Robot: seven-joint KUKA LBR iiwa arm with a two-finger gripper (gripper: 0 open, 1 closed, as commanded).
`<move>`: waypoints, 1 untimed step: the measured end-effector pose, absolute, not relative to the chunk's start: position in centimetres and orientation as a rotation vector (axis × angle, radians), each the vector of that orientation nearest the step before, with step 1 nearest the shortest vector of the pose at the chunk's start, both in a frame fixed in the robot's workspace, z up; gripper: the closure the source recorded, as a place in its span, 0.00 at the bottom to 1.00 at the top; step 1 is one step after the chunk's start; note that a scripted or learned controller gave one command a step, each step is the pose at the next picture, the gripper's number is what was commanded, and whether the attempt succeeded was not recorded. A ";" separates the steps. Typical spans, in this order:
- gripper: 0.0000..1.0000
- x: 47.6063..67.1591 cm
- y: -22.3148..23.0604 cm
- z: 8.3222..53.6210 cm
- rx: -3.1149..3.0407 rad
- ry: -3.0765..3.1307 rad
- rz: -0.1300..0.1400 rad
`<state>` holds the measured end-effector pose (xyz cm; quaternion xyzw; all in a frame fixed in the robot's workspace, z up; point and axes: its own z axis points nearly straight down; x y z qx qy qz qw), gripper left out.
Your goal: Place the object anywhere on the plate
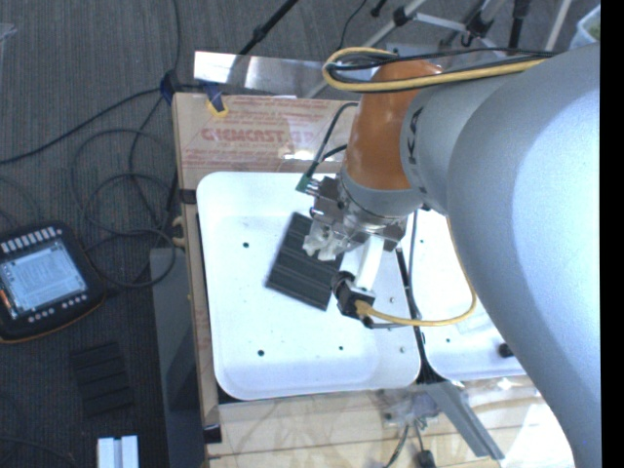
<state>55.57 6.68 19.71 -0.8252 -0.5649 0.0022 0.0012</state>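
End effector (325,239) sits at the dark ribbed block's (299,264) upper right edge.

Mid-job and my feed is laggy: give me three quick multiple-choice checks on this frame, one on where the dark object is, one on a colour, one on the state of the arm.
1. Where does the dark ribbed object lie?
A. in the left bin
B. on the floor
C. on the cardboard

2. What colour is the band above the arm's wrist?
A. blue
B. orange
C. green

3. Where is the pincer?
A. parked away from the bench
B. over the floor pendant
C. low over the left bin, at the object's right edge

Answers: 1 A, white bin floor surrounds it; 2 B, the band reads orange; 3 C, the wrist hangs right above the object.
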 end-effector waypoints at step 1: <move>1.00 58.3 -2.6 26.4 -2.733 -1.553 0.007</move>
